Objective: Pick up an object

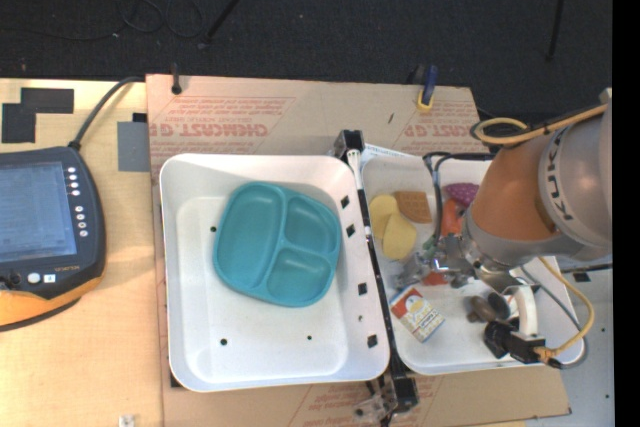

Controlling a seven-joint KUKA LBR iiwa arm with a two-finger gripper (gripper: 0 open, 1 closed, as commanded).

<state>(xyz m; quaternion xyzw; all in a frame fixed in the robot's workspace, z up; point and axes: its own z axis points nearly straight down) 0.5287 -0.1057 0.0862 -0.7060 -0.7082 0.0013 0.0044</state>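
The right bin (455, 355) holds several small objects: two yellow lumps (392, 225), a tan brown piece (413, 205), a purple item (462, 192), a red-orange item (452, 216), a small printed carton (417, 313) and dark objects (497, 307) at the front right. My gripper (438, 267) hangs low over the middle of this bin, just right of the lower yellow lump and above the carton. The orange band of the arm (510, 200) hides its upper part. A teal divided plate (278, 243) lies in the left bin (260, 340).
A raised divider with black clips (362, 255) separates the two bins. Both sit on cardboard (300, 115). A tablet-like pendant (40, 215) rests at the bench's left. Cables (560, 315) loop along the right bin's right side.
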